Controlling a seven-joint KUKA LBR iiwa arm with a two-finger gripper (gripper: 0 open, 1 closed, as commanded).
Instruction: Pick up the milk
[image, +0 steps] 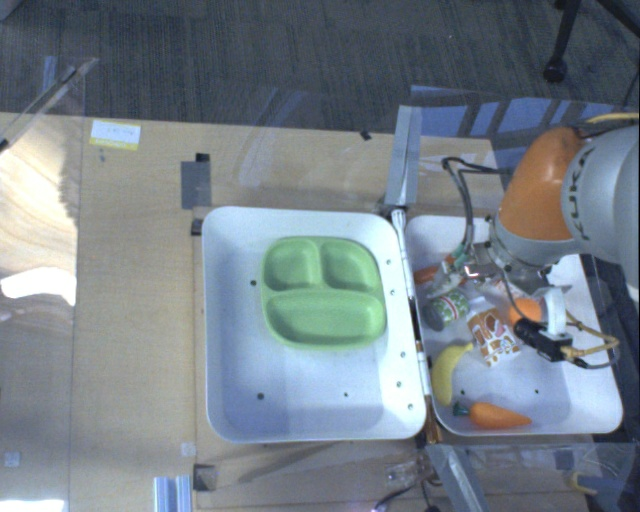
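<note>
Located milk (492, 336) near centre of right bin (590, 420): small carton, tilted, resting on bin floor. Red-brown and white print; could not read any writing or brand.

Noted can (445, 306) just beside milk at 10 o'clock, with greenish label too small to read. Noted banana (447, 370) at 8 o'clock of milk, by left wall. Noted carrot (497, 417) at 6 o'clock, along front wall, apart from milk. Logged orange round item (527, 311) at 2 o'clock, partly hidden.

Found gripper (470, 268) at 11 o'clock of milk, over bin's rear half near can. Cannot tell whether apart or together.

Recorded green plate (325, 292), three compartments, in left bin (230, 400). Spotted yellow label (115, 133) on bench (120, 300) at 10 o'clock of left bin; print unreadable.
</note>
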